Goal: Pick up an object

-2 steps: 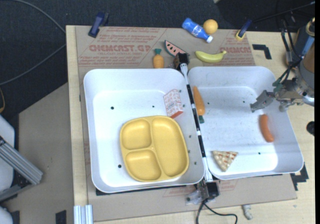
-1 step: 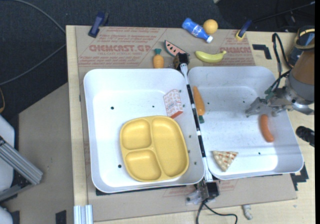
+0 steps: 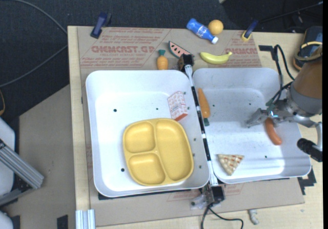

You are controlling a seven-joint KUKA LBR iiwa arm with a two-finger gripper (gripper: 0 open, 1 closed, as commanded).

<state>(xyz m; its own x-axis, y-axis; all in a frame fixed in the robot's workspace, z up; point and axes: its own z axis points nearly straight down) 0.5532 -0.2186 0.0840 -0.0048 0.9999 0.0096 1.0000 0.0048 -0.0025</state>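
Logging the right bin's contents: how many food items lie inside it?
3: a carrot along its left wall, a pizza slice near the front, a sausage by the hand. The arm may hide more.

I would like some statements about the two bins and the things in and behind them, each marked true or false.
1. The yellow divided plate lies in the left bin. True.
2. The pizza slice lies in the left bin. False: it lies in the right bin.
3. The banana lies outside both bins, behind them. True.
4. The carrot lies on the divided plate. False: it lies in the right bin, along its left wall.
5. The hand is over the right bin. True.
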